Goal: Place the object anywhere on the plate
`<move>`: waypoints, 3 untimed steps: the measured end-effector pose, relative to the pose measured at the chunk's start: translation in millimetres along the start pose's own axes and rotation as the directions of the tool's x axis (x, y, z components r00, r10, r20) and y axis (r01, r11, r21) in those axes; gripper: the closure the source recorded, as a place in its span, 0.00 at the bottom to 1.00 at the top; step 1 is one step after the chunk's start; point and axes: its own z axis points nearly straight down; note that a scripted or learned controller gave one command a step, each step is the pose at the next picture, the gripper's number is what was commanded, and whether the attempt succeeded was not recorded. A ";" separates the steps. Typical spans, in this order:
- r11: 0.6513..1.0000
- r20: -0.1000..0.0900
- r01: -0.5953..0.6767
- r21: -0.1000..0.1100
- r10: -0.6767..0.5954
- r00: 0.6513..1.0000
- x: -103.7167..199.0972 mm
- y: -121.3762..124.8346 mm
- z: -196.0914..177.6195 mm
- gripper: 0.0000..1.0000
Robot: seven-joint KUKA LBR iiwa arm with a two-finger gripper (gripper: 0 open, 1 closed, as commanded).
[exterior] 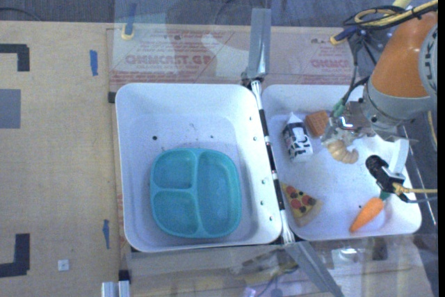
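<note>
A teal divided plate (197, 192) lies in the left bin (139, 108), toward its front. My gripper (345, 130) hangs over the back half of the right bin (410, 219), below the orange-banded wrist. Just under it lies a beige, lumpy toy food (342, 150), partly covered by the gripper. A round brown-orange piece (316, 123) sits right beside the gripper on its left. I see nothing lifted off the bin floor.
A small white carton with black print (297, 140) stands left of the gripper, near the wall between the bins. A pizza slice (301, 203) lies at the right bin's front left, and a carrot (366, 214) at its front right.
</note>
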 end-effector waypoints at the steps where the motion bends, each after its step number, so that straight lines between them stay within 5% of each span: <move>1: 0.996 -0.001 0.086 -0.003 -0.086 0.996 89.6 -2.3 -35.0 1.00; 2: 0.961 -0.002 0.275 0.000 -0.275 0.961 139.6 -24.0 -18.7 1.00; 3: 0.913 0.000 0.408 -0.004 -0.408 0.913 224.9 -32.1 -56.6 1.00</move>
